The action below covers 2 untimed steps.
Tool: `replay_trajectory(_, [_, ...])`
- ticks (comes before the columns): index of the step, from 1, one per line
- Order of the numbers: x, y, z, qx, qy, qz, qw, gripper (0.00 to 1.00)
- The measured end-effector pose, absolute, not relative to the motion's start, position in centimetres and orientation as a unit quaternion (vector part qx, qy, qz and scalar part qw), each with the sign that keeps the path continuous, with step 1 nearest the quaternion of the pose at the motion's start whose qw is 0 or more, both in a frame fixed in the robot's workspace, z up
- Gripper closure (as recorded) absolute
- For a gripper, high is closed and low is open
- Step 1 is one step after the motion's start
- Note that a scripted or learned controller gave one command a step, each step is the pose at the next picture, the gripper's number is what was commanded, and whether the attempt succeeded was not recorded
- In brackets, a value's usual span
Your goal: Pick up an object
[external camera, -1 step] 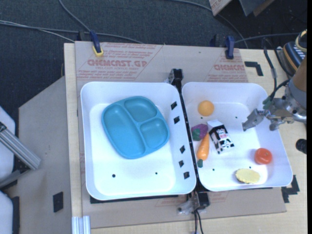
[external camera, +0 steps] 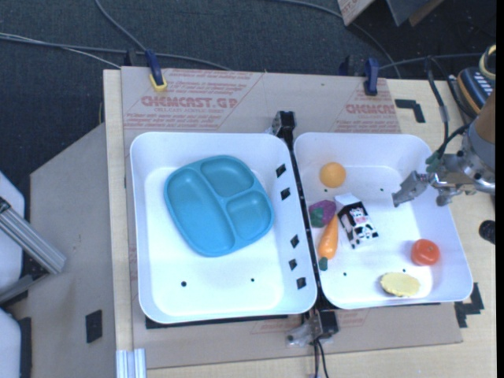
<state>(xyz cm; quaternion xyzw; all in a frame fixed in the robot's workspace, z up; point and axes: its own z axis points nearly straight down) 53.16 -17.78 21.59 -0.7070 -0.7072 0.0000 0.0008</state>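
The right bin [external camera: 441,219] holds several small objects. An orange ball [external camera: 332,174] lies near its far left, with a purple piece [external camera: 321,211] and an orange carrot [external camera: 328,239] below it along the left wall. A black-and-white toy [external camera: 357,224] sits beside the carrot. A red-orange round fruit [external camera: 425,252] and a yellow flat piece [external camera: 400,283] lie toward the near right corner. My gripper [external camera: 425,190] hangs over the right side of this bin, above the round fruit, open with nothing between its fingers.
The left bin [external camera: 157,282] carries a blue divided plate [external camera: 219,203]. A black divider with clips [external camera: 290,211] runs between the bins. Blue-and-yellow clamps [external camera: 156,73] hold the board at the back. The arm enters from the right edge.
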Motion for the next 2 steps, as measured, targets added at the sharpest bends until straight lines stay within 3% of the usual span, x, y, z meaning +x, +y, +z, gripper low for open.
replay_trajectory(2, [53.2,-18.1,10.1,-0.707,-0.707,0.0006,0.002,0.0])
